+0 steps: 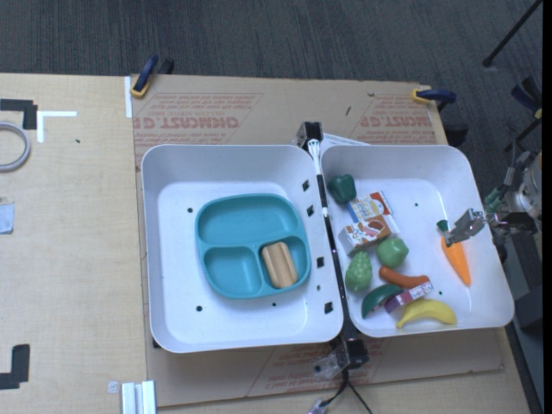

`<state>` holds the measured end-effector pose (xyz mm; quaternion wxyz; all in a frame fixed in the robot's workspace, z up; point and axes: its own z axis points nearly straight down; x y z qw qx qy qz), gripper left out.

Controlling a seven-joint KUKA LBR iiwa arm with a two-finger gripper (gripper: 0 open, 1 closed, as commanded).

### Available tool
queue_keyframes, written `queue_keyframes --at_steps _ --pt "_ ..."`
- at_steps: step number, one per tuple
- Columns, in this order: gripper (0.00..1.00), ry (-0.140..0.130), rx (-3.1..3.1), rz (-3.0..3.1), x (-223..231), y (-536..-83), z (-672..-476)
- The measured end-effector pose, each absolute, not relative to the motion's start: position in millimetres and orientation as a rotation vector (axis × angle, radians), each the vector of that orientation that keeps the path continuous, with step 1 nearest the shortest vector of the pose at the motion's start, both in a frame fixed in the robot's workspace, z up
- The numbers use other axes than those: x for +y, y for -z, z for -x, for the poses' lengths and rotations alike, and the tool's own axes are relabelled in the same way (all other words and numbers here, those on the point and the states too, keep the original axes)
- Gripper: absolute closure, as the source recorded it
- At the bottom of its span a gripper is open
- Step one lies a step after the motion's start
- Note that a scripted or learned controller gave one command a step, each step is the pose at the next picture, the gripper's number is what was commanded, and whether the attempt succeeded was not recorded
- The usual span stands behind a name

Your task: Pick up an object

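The right bin (431,166) holds several toy foods. An orange carrot (458,260) with a green top lies by the right wall. My gripper (468,223) reaches in from the right edge, its tip just above the carrot's green end. Nothing visibly hangs from it. Further left lie a dark green pepper (342,187), a juice carton (369,223), a green round fruit (392,251), a bumpy green vegetable (358,271), a red-orange sausage (403,278) and a yellow banana (425,314).
The left bin (172,257) carries a teal divided plate (250,244) with a tan bread roll (278,264) in its lower right section. A dark green leaf shape (377,298) and a purple-wrapped piece (410,296) lie near the banana. Cardboard (216,115) lies under both bins.
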<state>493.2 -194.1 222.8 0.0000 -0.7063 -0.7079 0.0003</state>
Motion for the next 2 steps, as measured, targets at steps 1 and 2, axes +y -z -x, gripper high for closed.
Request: queue_keyframes --at_steps 1,2 --pt "0.00 0.007 -2.225 2.229 -192.7 -105.4 -516.2" --pt "1.00 0.006 -2.220 2.231 -192.8 -114.3 -516.0"
